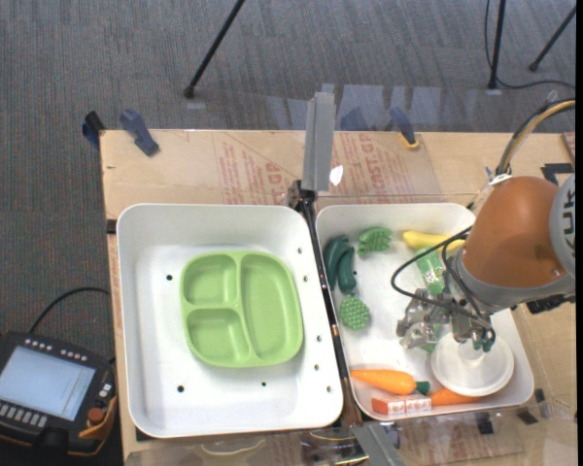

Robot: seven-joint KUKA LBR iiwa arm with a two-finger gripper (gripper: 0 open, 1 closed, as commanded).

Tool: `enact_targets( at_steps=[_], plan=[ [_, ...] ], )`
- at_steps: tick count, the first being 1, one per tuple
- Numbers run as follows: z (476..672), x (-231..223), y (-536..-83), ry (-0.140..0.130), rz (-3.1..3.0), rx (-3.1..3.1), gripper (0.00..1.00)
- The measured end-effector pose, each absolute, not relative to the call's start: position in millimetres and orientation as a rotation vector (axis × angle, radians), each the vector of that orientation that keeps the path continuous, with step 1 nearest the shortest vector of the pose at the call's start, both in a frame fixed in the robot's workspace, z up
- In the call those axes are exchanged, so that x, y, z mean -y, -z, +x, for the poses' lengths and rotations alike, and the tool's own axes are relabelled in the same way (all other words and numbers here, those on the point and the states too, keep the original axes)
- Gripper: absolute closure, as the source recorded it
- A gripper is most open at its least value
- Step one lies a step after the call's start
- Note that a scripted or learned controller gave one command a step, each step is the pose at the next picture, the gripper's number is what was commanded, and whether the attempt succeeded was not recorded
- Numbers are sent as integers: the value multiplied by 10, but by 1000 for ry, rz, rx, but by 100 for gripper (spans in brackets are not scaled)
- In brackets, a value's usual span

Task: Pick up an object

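Here fingers (pixel 445 330) just above white bowl (pixel 471 367), right bin (pixel 389 214).

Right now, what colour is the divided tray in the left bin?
Light green; the divided tray shows plainly in the camera view.

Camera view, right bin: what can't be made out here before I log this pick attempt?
- Gripper: the finger state and any contact are lost in dark clutter of cables and mechanism.
- Yellow item: the arm's orange band covers its right end.
- White bowl: its top edge sits under the gripper, so its contents are unclear.
- Orange-and-white box: too small to identify.
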State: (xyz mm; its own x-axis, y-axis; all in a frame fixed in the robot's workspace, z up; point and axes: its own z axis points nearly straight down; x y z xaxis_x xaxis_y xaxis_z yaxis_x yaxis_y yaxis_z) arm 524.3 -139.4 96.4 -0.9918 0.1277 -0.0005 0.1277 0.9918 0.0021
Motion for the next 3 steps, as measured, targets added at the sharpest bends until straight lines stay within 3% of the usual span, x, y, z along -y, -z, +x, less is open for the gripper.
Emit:
enact_targets(
  at_steps=[1,2,3],
  plan=[
    [5638,2065,-1611,1,-302,-3122,100],
    [5003,2064,-977,-5,-214,-3121,100],
    [5066,2045,-1026,-3,-215,-3101,0]
  ],
)
